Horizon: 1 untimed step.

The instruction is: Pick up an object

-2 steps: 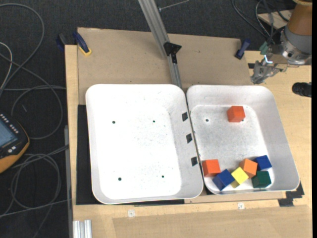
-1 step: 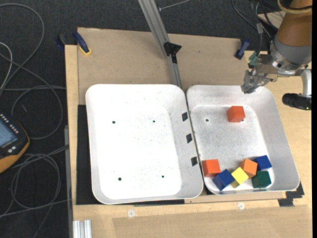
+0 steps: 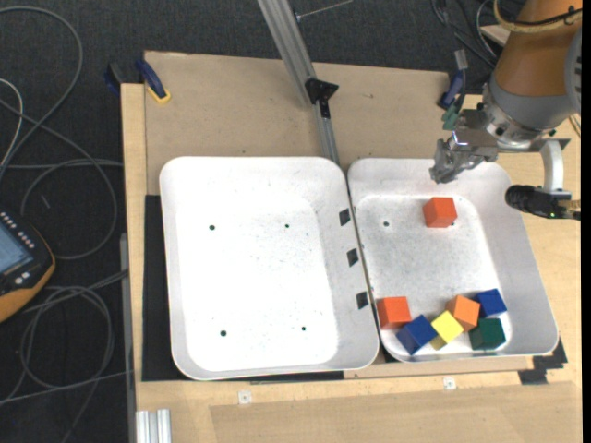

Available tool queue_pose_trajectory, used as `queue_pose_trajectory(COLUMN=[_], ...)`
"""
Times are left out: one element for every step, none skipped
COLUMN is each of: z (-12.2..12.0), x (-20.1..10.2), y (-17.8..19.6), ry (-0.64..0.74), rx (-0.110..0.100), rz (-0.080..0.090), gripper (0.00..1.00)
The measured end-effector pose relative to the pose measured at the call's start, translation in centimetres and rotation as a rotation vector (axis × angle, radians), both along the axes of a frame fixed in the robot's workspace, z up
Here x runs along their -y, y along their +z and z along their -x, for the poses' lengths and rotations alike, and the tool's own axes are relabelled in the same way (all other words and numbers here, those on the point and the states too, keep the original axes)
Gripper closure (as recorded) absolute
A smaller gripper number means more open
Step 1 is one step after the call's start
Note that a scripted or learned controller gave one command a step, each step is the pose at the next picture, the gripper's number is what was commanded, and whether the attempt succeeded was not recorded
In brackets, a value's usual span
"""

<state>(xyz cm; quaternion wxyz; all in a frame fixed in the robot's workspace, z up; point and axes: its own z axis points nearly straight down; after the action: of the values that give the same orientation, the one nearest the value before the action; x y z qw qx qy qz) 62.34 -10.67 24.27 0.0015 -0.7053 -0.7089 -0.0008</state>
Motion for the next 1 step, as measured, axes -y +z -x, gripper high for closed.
queue_pose_trajectory(z=[2.58], x=[-4.47], y=[-1.01], ry=[0.000], rx=[-0.003], rz=[0.000], gripper=[1.00])
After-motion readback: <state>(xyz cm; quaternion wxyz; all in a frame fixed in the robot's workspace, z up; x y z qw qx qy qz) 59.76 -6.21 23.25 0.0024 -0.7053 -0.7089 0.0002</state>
